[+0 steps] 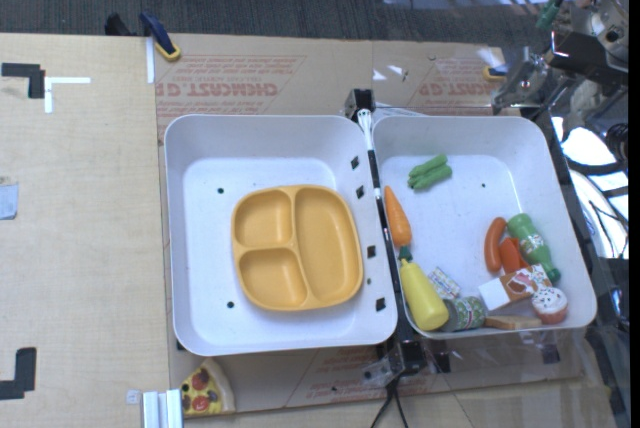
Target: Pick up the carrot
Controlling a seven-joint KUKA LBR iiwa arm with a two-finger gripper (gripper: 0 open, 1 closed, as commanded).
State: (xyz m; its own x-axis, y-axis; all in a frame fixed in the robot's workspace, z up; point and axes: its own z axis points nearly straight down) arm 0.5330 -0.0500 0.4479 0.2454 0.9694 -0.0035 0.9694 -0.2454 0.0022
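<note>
Carrot [398, 220]: lies flat in the right bin [470, 138], against the wall it shares with the left bin, green top toward the yellow bottle [421, 297] just below it.
Handling: judged a toy — light, stiff, smooth-skinned, likely to slip.
Hold: I would take it across the thick orange middle, not the tapered tip.
Hazard: the wall crowds one side — little room for my jaws there.
Neighbours: green beans [430, 172] up-right of the carrot, well apart.
Jaws: state cannot be told.
</note>
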